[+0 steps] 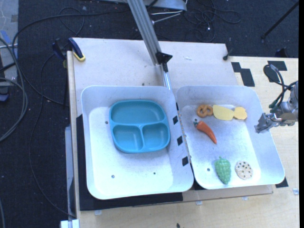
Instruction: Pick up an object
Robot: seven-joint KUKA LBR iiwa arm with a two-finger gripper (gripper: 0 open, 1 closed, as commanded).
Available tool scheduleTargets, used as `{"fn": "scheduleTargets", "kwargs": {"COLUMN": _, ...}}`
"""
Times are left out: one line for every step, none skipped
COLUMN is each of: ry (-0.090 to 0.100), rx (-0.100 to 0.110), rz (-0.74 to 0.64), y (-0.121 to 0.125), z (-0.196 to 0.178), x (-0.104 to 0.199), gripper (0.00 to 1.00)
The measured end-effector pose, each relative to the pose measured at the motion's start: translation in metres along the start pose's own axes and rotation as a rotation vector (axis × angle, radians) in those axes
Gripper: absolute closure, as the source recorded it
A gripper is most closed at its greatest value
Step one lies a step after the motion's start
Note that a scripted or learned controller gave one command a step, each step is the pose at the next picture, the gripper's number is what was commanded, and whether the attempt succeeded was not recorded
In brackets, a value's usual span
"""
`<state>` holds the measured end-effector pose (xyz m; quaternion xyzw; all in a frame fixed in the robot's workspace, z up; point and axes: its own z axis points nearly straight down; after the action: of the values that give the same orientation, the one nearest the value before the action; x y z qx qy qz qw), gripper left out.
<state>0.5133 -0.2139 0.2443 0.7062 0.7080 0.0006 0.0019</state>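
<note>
The table [199,56] carried two shallow white bins side by side. The left bin [99,175] held a blue divided tray [140,126] near its centre. The right bin [259,141] held the candidate objects: a yellow piece [223,112] at twelve o'clock, with a pretzel [204,110] touching it on one side and a small orange-yellow piece [241,113] on the other; a red pepper [207,131] toward nine o'clock; a green lumpy piece [223,169] and a speckled cookie [243,170] at six o'clock. The gripper [262,125] stood at the bin's three o'clock rim; whether the jaws were apart or together could not be told. A sound pick would probably favour the pepper or the cookie, each lying apart from its neighbours. The bin's centre offered open room; the rim walls crowded the twelve o'clock row.
</note>
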Motion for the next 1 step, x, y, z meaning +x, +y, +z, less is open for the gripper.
{"fn": "scheduleTargets", "kwargs": {"ry": 0.002, "rx": 0.004, "rz": -0.002, "y": 0.0199, "z": 0.0106, "x": 0.0448, "gripper": 1.0}}
